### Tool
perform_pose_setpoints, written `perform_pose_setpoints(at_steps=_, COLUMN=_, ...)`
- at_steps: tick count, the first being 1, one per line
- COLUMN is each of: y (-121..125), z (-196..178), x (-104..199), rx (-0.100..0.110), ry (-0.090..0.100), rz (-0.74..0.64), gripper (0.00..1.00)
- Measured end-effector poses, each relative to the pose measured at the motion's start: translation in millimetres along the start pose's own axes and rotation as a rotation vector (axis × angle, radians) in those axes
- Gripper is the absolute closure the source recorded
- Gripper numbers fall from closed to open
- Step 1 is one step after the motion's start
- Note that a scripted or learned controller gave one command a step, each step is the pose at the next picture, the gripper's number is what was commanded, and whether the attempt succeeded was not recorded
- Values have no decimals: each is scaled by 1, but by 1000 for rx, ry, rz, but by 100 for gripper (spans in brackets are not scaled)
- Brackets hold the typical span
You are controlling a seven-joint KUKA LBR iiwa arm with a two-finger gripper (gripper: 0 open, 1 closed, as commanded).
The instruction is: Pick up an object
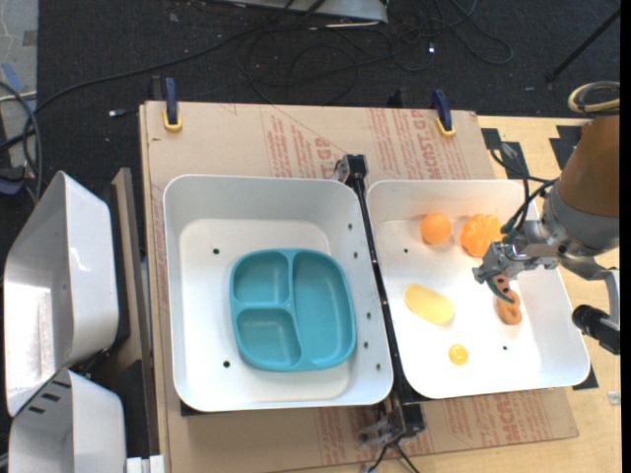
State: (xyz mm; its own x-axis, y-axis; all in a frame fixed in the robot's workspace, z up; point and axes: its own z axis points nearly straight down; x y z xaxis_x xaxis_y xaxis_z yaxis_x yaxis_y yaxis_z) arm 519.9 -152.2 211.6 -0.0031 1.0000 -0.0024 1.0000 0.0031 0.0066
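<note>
We see the end effector (498, 272) low in the right bin (562, 363), just above an orange curved piece (508, 305). Whether it is spread or pressed together, we cannot tell. A teal divided plate (292, 308) lies in the left bin (187, 264).

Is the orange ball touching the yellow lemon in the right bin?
Apart. The camera view shows bare white bin floor between the ball and the lemon.

The gripper (500, 267) partly hides a small orange object (509, 308) beneath it
</note>
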Motion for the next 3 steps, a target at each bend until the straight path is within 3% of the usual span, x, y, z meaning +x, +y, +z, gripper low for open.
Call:
perform_pose_setpoints(at_steps=1, y=2, z=-41, x=0, rx=0, ry=0, rz=0, gripper=100)
perform_pose_setpoints(at_steps=3, y=4, z=-35, x=104, rx=6, ry=4, rz=-5, gripper=100)
